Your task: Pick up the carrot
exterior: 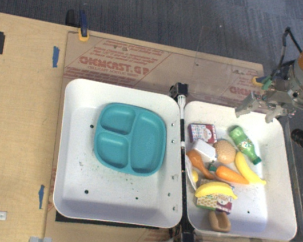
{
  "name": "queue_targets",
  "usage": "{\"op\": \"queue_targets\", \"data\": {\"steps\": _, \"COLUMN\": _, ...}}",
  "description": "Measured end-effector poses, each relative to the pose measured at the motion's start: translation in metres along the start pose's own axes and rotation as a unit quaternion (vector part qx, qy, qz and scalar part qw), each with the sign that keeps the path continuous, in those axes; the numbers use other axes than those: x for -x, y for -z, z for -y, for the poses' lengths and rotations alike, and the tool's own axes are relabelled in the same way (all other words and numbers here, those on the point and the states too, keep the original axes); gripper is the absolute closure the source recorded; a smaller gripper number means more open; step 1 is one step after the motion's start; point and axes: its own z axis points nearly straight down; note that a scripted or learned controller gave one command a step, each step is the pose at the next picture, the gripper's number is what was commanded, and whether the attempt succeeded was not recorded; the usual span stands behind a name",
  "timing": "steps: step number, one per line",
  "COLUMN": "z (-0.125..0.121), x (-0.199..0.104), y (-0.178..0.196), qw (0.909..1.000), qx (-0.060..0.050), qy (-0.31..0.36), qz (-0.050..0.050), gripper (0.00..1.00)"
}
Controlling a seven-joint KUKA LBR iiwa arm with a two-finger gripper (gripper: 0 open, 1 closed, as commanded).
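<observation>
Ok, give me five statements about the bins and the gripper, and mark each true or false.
1. The teal divided plate lies in the left bin. True.
2. The carrot lies on the teal plate. False: it lies in the right bin, among the toy foods.
3. The gripper hangs at the right bin's far edge, above the green bottle. True.
4. The gripper holds the carrot. False: the carrot lies apart from it in the bin.
5. A yellow banana lies beside the carrot. True.
</observation>
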Motion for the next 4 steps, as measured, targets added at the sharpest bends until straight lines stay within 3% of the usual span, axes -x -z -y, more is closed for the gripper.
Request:
{"op": "queue_targets", "data": {"steps": 1, "z": 0.065, "x": -0.048, "y": -0.061, "qw": 1.0000, "qx": -0.003, "qy": -0.001, "qz": -0.001, "gripper": 0.00}}
{"op": "queue_targets", "data": {"steps": 2, "z": 0.104, "x": -0.039, "y": -0.148, "qw": 0.9998, "qx": 0.005, "qy": -0.021, "qz": 0.001, "gripper": 0.00}}
{"op": "queue_targets", "data": {"steps": 3, "z": 0.161, "x": 0.010, "y": -0.153, "qw": 0.9992, "qx": 0.007, "qy": -0.040, "qz": 0.002, "gripper": 0.00}}
{"op": "queue_targets", "data": {"steps": 4, "z": 0.159, "x": 0.014, "y": -0.141, "qw": 0.9990, "qx": 0.013, "qy": -0.043, "qz": 0.007, "gripper": 1.00}}
